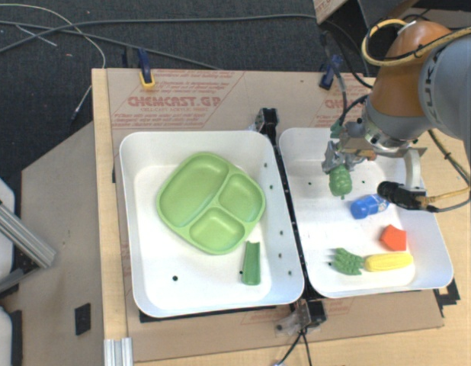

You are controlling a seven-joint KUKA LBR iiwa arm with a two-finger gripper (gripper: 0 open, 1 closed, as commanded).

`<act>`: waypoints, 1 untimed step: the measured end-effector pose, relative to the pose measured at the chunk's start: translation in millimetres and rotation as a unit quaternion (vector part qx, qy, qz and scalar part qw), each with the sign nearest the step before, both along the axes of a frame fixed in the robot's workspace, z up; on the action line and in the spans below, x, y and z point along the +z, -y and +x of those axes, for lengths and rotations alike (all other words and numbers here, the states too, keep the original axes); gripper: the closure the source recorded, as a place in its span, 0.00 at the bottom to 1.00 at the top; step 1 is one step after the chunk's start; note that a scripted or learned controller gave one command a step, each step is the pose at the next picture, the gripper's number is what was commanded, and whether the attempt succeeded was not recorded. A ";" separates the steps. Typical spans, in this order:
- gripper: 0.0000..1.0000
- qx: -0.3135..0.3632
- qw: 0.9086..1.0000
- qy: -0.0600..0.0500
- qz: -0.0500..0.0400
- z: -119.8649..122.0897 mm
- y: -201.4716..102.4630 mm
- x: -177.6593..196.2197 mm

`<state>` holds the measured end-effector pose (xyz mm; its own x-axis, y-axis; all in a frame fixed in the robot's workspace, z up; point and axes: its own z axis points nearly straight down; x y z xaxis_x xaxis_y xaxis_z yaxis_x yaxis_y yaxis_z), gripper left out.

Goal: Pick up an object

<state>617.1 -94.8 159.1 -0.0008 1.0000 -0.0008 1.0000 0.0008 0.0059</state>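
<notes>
While the grey arm (441, 75) reaches in from the right, its orange band bends over the far corner of the right bin (312, 204), and the wrist points down into that bin's upper half. At its tip the gripper (340, 168) hangs low, and a small green bumpy toy (341, 181) sits right at the fingertips. It seems to be pinched between them, though the fingers are too dark and small to be sure of the grip.

Just to the right of the toy lies a blue block (364, 207), and beyond that an orange block (393, 238). Near the front edge of the same bin lies a corn cob (373, 262) with green leaves at its left end.

Over in the left bin (136, 204) rests a light green divided plate (211, 202), and a dark green stick (251, 263) lies just beside its near right corner.
</notes>
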 end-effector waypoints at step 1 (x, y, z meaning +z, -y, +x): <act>1.00 0.000 1.000 0.001 0.000 1.3 -4.6 63.6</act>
